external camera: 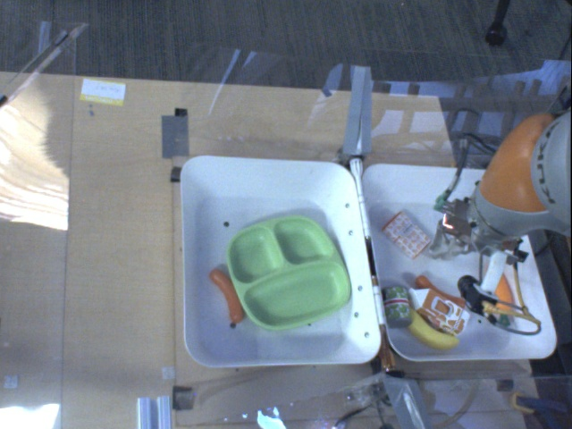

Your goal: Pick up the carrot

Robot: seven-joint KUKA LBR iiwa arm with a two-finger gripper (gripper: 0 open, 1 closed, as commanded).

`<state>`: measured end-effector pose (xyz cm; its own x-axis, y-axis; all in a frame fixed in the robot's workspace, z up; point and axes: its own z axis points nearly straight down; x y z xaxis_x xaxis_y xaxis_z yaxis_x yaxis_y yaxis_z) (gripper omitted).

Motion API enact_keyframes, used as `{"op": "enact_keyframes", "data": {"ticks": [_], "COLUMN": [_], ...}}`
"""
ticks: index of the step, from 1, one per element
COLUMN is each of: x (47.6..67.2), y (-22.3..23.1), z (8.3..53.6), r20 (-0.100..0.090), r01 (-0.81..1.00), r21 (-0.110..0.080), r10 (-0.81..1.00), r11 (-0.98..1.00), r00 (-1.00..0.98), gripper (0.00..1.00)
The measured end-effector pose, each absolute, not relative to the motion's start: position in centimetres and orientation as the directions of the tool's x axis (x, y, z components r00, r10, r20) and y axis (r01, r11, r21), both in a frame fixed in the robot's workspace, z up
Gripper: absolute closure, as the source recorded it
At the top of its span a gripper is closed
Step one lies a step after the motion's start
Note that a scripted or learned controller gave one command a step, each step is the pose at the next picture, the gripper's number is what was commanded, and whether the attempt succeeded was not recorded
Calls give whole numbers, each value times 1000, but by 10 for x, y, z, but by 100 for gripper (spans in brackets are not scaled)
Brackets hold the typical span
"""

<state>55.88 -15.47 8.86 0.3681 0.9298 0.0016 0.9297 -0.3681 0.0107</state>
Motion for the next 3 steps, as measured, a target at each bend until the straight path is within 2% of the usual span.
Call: {"op": "enact_keyframes", "data": {"ticks": [1, 2, 3], "x": [670, 668, 629], "y": [-42, -113, -66], "z": [186, 86, 230], "r20": [3, -6, 4], "r01": [825, 814, 728], "r21": [7, -5, 7], "r10": [825, 814, 729], "r11": [-565, -581, -685], "r00": [565, 581, 685], "gripper": [100, 100, 100]}}
